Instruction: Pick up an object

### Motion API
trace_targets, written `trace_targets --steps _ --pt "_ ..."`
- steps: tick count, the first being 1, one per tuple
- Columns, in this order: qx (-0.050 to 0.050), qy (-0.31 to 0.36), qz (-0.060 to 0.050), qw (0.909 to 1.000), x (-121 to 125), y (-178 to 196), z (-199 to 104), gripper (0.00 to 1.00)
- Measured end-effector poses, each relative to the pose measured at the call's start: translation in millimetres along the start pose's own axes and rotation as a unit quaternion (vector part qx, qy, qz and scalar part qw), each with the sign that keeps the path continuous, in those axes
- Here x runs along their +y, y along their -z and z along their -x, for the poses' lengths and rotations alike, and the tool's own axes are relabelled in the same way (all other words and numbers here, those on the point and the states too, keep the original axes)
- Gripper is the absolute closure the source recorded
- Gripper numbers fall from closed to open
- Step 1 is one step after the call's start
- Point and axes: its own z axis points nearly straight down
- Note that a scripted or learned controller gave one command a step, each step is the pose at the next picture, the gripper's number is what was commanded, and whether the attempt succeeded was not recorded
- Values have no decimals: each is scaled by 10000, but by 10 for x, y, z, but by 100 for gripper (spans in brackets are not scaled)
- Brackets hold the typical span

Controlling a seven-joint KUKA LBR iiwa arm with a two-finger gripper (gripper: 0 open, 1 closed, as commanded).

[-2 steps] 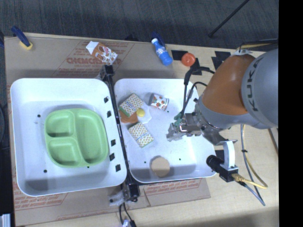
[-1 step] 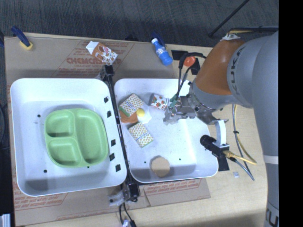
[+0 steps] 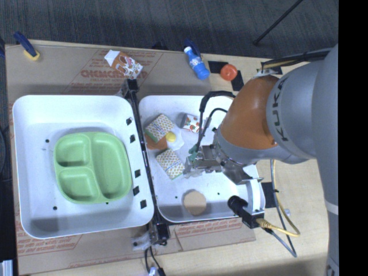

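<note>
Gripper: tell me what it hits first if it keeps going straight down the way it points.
Probably the patterned packet just left of the gripper, or the right bin floor beside it. Depth is unclear from this slanted view.

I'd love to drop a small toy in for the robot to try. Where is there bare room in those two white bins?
The left bin has bare floor only as a margin around the green divided plate. In the right bin, the bare patch is the near-left corner, between the patterned packet and the round tan piece. Its middle is crowded: packets, a yellow piece and the gripper.
</note>
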Motion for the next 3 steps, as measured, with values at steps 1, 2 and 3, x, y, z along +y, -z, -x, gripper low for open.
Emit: trace_targets --steps 1,2,3 --pt "-4 -22 16 10000 30 17 449 100" --pt "-3 2 10 10000 8 -139 292 100" --pt "-4 -22 14 10000 -2 90 572 100"
